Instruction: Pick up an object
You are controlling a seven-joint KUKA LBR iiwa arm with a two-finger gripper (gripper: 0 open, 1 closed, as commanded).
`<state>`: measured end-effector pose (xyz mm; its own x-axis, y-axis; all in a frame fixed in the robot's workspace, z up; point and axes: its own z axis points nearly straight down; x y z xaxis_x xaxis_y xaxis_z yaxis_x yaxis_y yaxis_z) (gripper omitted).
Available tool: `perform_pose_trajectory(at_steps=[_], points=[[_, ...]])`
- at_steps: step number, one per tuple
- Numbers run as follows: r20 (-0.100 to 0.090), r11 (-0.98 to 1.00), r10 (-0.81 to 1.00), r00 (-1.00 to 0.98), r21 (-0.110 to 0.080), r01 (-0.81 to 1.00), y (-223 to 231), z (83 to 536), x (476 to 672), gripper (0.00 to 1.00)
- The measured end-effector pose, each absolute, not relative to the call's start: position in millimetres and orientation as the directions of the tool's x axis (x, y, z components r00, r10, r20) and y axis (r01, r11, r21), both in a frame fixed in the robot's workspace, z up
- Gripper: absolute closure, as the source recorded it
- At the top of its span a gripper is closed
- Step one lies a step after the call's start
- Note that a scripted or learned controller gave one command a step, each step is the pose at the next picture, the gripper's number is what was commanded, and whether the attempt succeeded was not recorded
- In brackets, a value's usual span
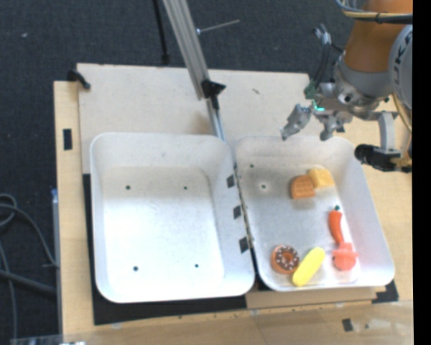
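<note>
In the right bin (269, 214) lie a tan bread-like piece (302, 187) touching a yellow block (320, 177), an orange-red carrot-like toy (338, 236), a yellow banana-like piece (308, 266) and a brown sprinkled donut (284, 258). My gripper (313, 124) hangs above the far rim of the right bin, apart from all of them. Its two fingers are spread, and nothing is between them.
The left bin (108, 192) adjoins the right one. A slanted aluminium pole (187, 38) rises from a black clamp behind the bins. The tan bench top (151, 99) shows behind them, and dark carpet with cables lies at the left.
</note>
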<state>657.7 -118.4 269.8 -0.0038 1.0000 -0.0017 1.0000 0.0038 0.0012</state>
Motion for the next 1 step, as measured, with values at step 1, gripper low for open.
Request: perform_pose_trajectory(at_steps=[1], points=[[-0.002,-0.002,1.0,0.002,-0.003,1.0,-126.3,224.6,660.8,0.0]])
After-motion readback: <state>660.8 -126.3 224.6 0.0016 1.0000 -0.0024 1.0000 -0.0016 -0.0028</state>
